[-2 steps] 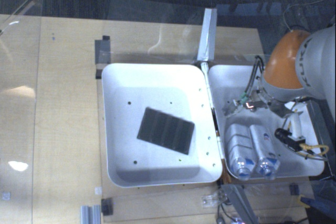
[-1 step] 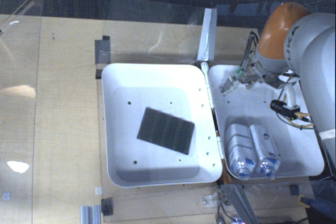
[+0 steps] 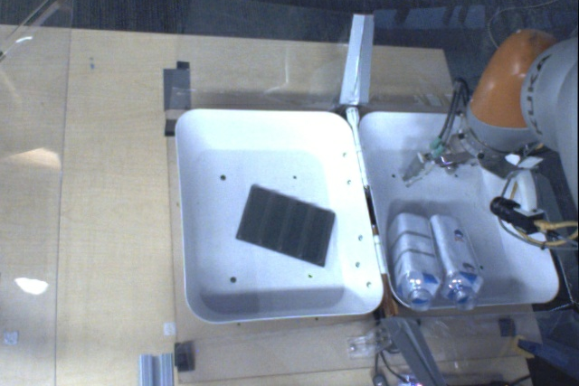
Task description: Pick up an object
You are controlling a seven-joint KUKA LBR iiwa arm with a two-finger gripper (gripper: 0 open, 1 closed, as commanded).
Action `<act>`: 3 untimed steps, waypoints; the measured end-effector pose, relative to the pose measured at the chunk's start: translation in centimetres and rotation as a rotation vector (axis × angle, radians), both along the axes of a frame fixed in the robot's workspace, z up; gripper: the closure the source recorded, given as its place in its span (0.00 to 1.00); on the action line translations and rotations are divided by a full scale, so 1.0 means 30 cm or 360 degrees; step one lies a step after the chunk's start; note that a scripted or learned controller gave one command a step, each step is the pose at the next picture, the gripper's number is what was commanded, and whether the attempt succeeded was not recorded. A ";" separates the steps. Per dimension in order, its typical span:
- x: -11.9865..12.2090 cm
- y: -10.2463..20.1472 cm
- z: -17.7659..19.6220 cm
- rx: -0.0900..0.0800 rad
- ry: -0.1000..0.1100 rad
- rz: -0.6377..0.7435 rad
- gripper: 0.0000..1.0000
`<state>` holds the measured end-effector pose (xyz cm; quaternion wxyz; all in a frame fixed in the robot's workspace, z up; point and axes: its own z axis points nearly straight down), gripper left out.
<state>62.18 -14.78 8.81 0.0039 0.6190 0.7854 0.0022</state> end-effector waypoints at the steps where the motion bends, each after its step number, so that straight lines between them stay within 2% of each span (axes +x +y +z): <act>1: -0.265 0.131 0.007 -0.0001 -0.0005 0.0248 0.00; 2: -0.317 0.182 0.006 0.0002 -0.0013 -0.0221 0.00; 3: -0.099 0.133 0.002 0.0004 -0.0006 -0.0348 0.00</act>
